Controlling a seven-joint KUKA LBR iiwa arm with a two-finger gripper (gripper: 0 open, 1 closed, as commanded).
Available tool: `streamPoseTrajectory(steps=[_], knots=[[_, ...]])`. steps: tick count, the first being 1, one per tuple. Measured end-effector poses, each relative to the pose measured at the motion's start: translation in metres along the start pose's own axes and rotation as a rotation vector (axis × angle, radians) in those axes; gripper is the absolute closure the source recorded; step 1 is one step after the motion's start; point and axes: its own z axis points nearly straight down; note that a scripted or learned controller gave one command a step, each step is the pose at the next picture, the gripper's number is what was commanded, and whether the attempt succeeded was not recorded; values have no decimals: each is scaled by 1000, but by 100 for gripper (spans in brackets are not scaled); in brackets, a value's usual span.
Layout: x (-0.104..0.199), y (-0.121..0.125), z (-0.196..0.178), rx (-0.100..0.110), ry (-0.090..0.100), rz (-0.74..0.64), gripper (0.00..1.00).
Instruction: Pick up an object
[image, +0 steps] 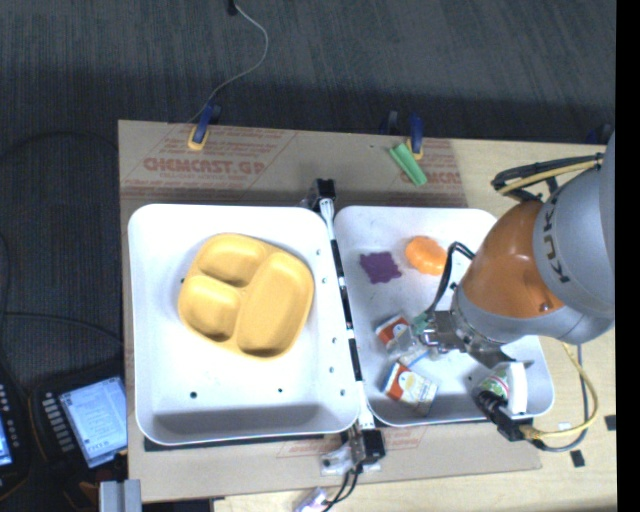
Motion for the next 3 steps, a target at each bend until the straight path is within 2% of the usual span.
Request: streamPoseTrajectory(steps=[1, 2, 3], knots=[[84, 35, -85, 13, 5, -4, 100], [129, 63, -113, 15, 4, -3, 100], [120, 4, -85, 17, 4, -2, 100]])
